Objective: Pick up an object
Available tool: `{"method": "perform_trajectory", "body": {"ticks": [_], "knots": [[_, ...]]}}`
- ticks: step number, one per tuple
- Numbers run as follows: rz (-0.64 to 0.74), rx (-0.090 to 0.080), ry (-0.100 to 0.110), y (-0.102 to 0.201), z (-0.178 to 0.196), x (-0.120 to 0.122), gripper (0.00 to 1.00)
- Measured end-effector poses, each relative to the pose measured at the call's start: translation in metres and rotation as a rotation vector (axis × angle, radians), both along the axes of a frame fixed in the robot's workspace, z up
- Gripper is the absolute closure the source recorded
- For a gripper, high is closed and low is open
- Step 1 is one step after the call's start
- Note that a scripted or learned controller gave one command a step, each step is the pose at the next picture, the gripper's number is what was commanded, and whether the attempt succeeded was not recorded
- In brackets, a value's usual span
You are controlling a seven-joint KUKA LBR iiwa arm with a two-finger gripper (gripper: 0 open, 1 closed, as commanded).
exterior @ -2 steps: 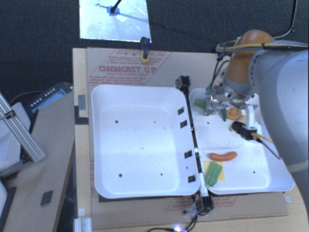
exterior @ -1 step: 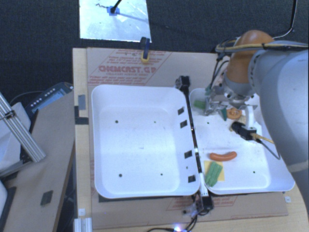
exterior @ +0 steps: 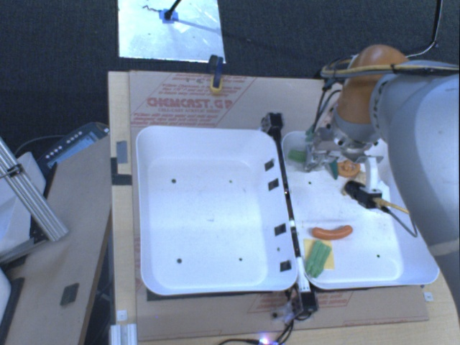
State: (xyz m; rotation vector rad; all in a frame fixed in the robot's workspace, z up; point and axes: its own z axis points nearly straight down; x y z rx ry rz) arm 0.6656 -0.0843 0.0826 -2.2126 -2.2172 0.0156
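My gripper (exterior: 317,161) is down in the far left corner of the right white bin (exterior: 402,264). A pale green piece (exterior: 296,155) lies right beside it on its left. A dark green piece (exterior: 333,169) and a small round orange thing (exterior: 349,168) sit just to its right. Whether any of them is between the jaws is hidden by the wrist. Nearer the front of that bin lie an orange sausage (exterior: 332,231) and a green ridged piece (exterior: 318,258) resting on a yellow square (exterior: 329,259).
The left white bin (exterior: 154,264) sits next to the right one, with a black strip of clips (exterior: 282,192) along the shared wall. A blue and yellow clamp (exterior: 215,74) stands on the cardboard behind the bins.
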Motion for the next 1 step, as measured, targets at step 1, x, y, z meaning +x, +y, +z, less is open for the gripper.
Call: {"method": "perform_trajectory", "body": {"ticks": [1], "knots": [[0.001,0.000,-0.002,0.0005,0.0003,0.0005,1.00]]}}
